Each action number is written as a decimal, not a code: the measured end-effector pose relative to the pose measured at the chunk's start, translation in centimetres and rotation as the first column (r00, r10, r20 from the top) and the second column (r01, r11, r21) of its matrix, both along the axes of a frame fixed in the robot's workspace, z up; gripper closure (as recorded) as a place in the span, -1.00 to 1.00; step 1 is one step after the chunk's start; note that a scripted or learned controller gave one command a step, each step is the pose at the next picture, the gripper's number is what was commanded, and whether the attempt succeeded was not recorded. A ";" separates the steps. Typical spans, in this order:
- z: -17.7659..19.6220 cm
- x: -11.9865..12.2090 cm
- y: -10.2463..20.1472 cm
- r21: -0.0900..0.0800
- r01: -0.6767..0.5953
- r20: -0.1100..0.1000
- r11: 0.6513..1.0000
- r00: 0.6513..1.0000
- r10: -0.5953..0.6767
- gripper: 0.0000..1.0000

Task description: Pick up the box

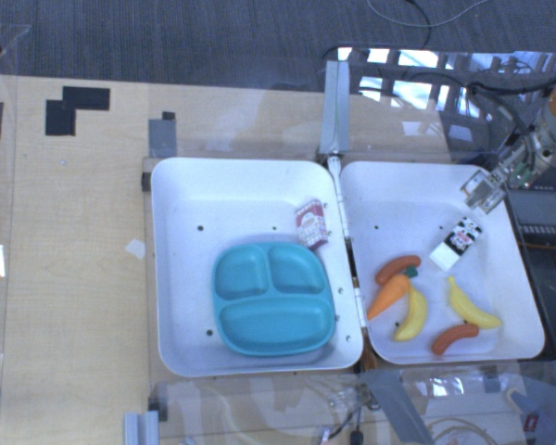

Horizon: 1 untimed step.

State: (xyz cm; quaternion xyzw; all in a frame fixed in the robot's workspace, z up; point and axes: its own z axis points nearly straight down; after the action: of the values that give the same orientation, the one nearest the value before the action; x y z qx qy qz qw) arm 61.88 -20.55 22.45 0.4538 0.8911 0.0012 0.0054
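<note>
A small white box with a black printed end (456, 242) lies tilted in the right bin (389, 184), near its right wall. My gripper (485, 191) hangs up and to the right of that box, over the bin's far right part, a short gap away from it. Nothing is visibly held in it. The arm comes in from the upper right corner.
Below the box lie a carrot (389, 295), two sausages (398, 267) (454, 338) and two bananas (413, 313) (471, 306). The left bin (185, 248) holds a teal divided plate (272, 298) and a small red and white packet (311, 223) by the divider.
</note>
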 end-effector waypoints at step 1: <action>-2.0 -4.3 0.1 0.000 -0.181 -0.004 0.983 0.983 0.181 1.00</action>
State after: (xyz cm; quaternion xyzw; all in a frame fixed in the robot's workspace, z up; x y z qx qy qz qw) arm 57.53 -20.50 20.45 0.3709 0.9287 0.0007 0.0035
